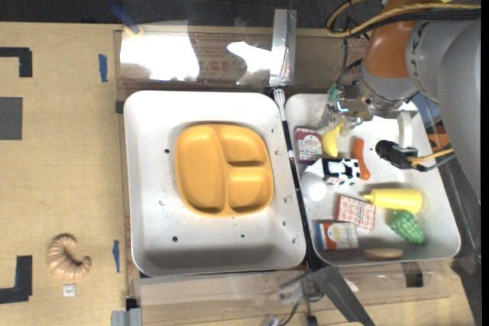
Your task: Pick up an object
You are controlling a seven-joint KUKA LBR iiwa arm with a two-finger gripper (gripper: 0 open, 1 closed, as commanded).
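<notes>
**A:** Where is the claw at this moment?

**B:** The claw [348, 109] hangs over the upper left corner of the right bin [439, 221], under the orange band of the grey arm [458, 72].

**A:** Is it open? Does it hold something?

**B:** I cannot tell how far it is open, because the wrist covers it from above. I also cannot tell if it has hold of anything.

**A:** Where are the objects for picking?

**B:** They lie in the right bin. Just below the claw is a yellow fruit [331, 140]. A maroon packet [308, 145] is at its left and an orange carrot [360, 159] at its right. Lower is a black-and-white spotted piece [341, 171], touching a white ball [314, 188]. Near the front lie a yellow bottle [394, 199], a green bumpy piece [406, 226], a patterned card [355, 211] and a small box [337, 234].

**A:** And the left bin?

**B:** The left bin [153, 225] holds 1 yellow plate [221, 168] with 3 compartments. A croissant [69, 257] lies well apart on the counter [53, 164].
</notes>
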